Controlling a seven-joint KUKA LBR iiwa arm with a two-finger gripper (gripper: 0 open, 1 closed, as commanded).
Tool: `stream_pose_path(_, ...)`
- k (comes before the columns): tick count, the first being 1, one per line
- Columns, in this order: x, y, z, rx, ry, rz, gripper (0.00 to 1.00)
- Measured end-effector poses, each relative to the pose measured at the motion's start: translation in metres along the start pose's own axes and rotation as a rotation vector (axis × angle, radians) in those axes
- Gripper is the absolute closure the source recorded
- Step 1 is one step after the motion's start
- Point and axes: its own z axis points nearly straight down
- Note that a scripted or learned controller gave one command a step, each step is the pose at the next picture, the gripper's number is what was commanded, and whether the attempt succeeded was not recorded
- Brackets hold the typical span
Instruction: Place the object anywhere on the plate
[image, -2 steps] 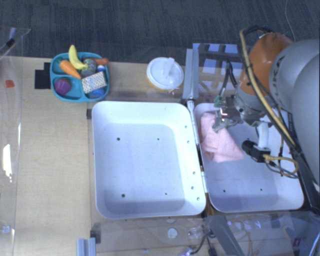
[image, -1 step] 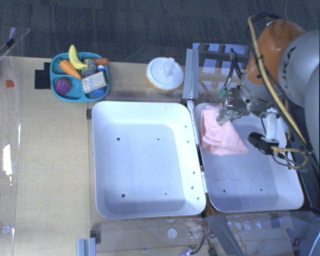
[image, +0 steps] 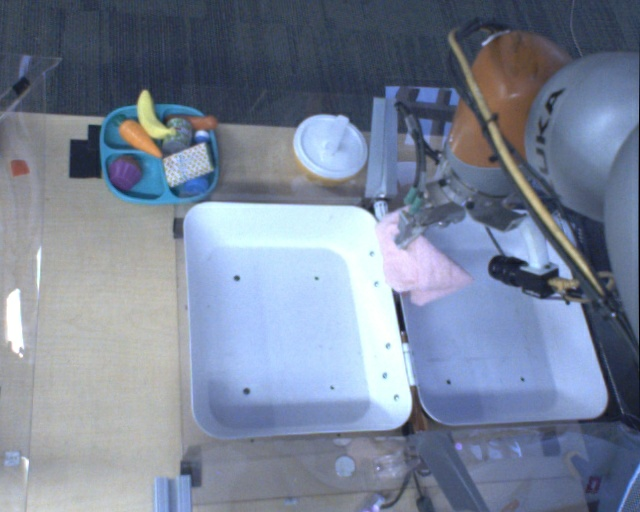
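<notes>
A robot arm (image: 560, 120) hung over two white bins with a pink cloth (image: 420, 265) in its grip.

The left bin (image: 290, 320) and the right bin (image: 510, 350) sat side by side on a pale wooden bench (image: 90, 330), beyond which lay dark carpet (image: 250, 50). Behind the bins stood a blue divided tray (image: 160, 155) holding a banana (image: 150, 115), a carrot (image: 138, 135) and other small toys, and near it a white plate (image: 330, 145). The cloth hung pinched between the fingers of the gripper (image: 412, 220), over the right bin's near-left corner, well apart from the plate.
</notes>
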Motion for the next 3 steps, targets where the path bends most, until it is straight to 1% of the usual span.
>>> stream_pose_path(1,0.058,0.011,0.006,-0.001,0.000,-0.402,1.00)
stream_pose_path(2,0.103,0.017,0.001,-0.003,0.000,-0.802,1.00)
stream_pose_path(3,0.149,0.037,-0.010,-0.006,-0.002,-1.201,1.00)
